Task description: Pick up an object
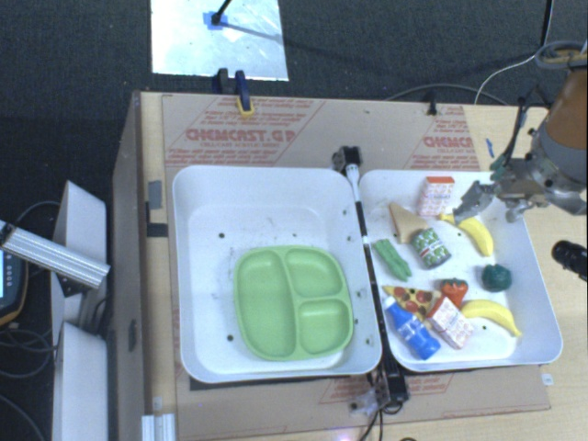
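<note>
We saw a small yellow banana [476,235] lying in the right bin [542,338], near its far right corner, and we judged it the likeliest thing to be picked, since the gripper [484,198] hovered just above and beside its upper end. It looked like a toy: light, stiff, smooth-skinned, perhaps a little slippery, not fragile. We would take it across its narrow middle, with the fingers set square to its curve, so that it could not roll out.

Just beside the banana, toward the bin's centre, lay a green-and-white can [428,246] on its side, a tan cone [404,217] and an orange-and-white carton [437,194]. Below the banana sat a dark green ball [496,277]. Further from it lay a second banana [490,315], a red piece [454,291], a small box [450,322], a pizza slice [411,296], a blue bottle [411,330] and a green pod [393,259].

The gripper hung at the bin's far right edge, holding nothing that we could see; whether its fingers were spread or pressed together, we could not tell.

Well apart from the banana, the left bin [197,200] held a green divided plate [292,301].
</note>
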You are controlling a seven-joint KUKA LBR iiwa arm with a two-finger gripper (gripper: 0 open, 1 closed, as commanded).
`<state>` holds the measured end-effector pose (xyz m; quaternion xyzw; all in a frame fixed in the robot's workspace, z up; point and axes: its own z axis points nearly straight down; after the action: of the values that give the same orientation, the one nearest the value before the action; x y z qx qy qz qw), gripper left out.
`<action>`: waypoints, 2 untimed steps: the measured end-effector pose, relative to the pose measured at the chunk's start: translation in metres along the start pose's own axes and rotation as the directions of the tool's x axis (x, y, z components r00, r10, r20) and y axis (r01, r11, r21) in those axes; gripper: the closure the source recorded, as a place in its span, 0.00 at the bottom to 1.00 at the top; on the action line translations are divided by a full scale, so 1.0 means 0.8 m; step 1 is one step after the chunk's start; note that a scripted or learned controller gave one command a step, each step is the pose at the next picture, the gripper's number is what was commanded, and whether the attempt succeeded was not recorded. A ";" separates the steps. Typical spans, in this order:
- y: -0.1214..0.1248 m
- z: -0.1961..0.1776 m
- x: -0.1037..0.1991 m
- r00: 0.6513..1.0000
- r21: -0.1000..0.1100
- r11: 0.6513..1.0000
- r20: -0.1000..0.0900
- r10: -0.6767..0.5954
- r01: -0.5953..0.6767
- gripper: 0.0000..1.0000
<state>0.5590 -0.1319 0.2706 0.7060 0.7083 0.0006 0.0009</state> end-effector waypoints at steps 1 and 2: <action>-0.021 0.233 -0.011 1.000 0.000 1.000 0.001 0.002 -0.002 0.00; 0.027 0.232 0.029 1.000 0.000 1.000 -0.001 0.000 0.000 0.00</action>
<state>0.5807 -0.1090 0.0848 0.7058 0.7084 0.0009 0.0007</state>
